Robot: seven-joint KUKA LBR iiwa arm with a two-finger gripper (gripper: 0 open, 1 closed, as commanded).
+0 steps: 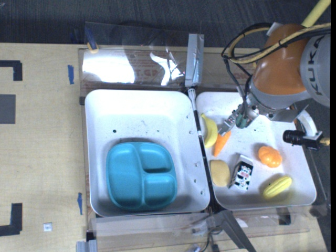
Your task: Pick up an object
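My gripper hangs over the upper left part of the right bin, coming down from the grey and orange arm. Just below and left of it lies an orange carrot, its top end close to the gripper tip. A yellow banana rests against the bin's left wall beside the carrot. Nothing shows as held by the gripper.
The right bin also holds a tan potato, a black and white small box, an orange fruit and a yellow oblong fruit. A blue divided plate lies in the left bin. Cables loop above the wrist.
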